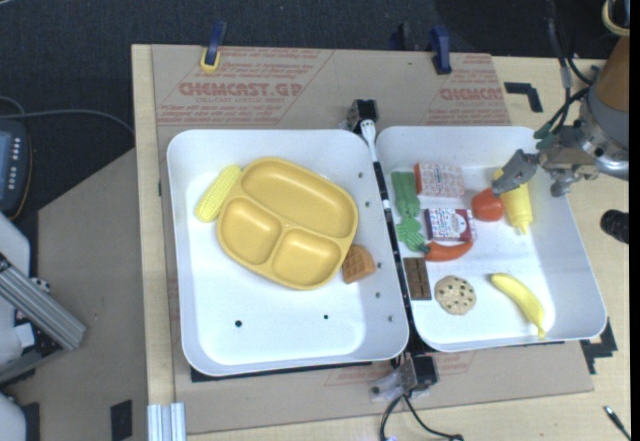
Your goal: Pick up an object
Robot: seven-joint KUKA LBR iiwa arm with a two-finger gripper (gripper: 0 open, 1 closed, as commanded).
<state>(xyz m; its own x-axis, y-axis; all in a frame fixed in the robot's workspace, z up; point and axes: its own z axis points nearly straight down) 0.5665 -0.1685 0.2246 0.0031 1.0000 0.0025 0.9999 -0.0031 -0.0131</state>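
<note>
A: Hovering over the right bin, at its 2 o'clock corner, is the tool. The arm comes in from 3 o'clock.

B: Tool state?

A: Fingers spread apart, nothing between them. One finger points toward 8 o'clock, just above the tomato and the mustard bottle.

B: Contact with either?

A: Cannot tell from this angle. They overlap in view.

B: Log the right bin contents.

A: Tomato and mustard bottle side by side, touching, near 2 o'clock. Banana at 5 o'clock, lying free. Cookie at 6 o'clock. Chocolate bar at 7 o'clock, along the left wall. Green pieces at 9 to 10 o'clock. Two small packets in the middle, one above the other. Hot dog just below the lower packet.

B: Left bin?

A: Yellow tray, three compartments, tilted, centre. Corn touching its 9 o'clock edge. Brown pastry at the tray's 4 o'clock corner, touching.

B: Surroundings?

A: Both bins sit on a cardboard sheet on the desk, clamped at 12 o'clock.
</note>
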